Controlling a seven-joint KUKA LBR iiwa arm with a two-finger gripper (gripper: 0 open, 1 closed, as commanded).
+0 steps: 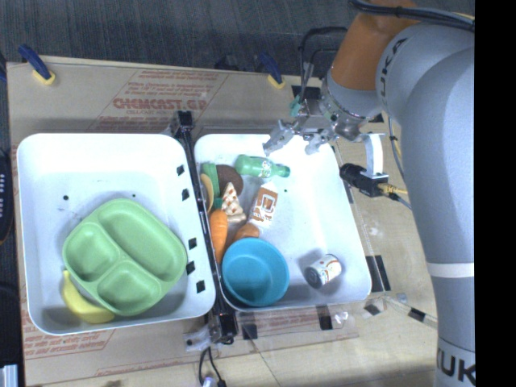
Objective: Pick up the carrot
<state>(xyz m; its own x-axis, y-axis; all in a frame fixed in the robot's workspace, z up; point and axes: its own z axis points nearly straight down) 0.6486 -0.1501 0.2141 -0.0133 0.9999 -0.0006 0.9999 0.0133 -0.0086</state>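
Camera view shows the carrot (218,230) lying lengthwise in the right bin (343,216), hard against that bin's left wall. The blue bowl (255,272) touches the carrot's lower right. A pizza slice (232,202) lies just beside its upper end, and a brown lump (247,232) sits to its right.

The carrot looks like a toy: probably light, stiff and smooth, so likely to slip or roll under a poor pinch. Its exposed middle, above the bowl, seems the best place to take hold, with the fingers across its narrow width, though the wall leaves little room on one side.

The tool (297,138) hangs well up and right of the carrot, at the bin's far rim beyond the green bottle (263,167), fingers spread wide, holding nothing.
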